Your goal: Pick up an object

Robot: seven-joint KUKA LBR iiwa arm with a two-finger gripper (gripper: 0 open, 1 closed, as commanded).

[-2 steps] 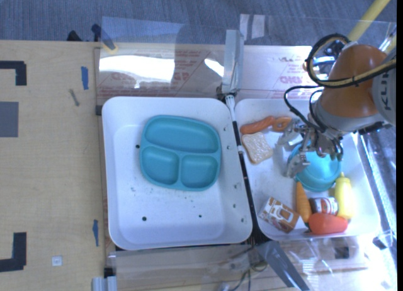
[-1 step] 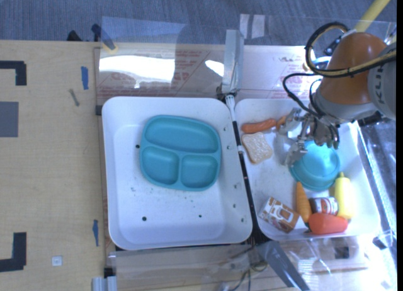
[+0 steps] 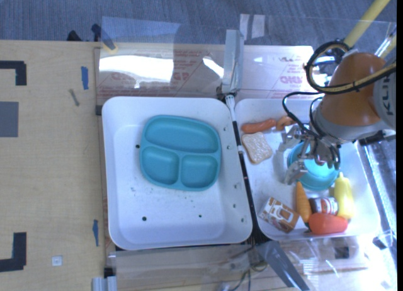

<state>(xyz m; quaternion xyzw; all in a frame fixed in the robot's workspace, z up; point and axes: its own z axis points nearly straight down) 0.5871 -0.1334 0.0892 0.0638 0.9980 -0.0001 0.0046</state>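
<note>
the gripper (image 3: 307,157) hangs low in the right bin (image 3: 359,220), right over a blue cup (image 3: 317,173), though i cannot tell how it is set. the cup looks light, stiff and a bit slick, so its rim seems the best place to pinch. around it lie toast (image 3: 257,147), a carrot (image 3: 303,203), a banana (image 3: 344,196), a tomato (image 3: 327,223) and a small box (image 3: 279,214); the left bin (image 3: 119,220) holds a blue divided tray (image 3: 180,152).

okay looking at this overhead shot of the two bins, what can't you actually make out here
- Gripper: the wrist above hides whether it grips anything.
- Blue cup: partly under the gripper, so its inside is hidden.
- Small carton: its print is too small to read.
- Red toy and can: crowded together, shapes unclear.
- Right bin: its far right side lies under the arm.
</note>
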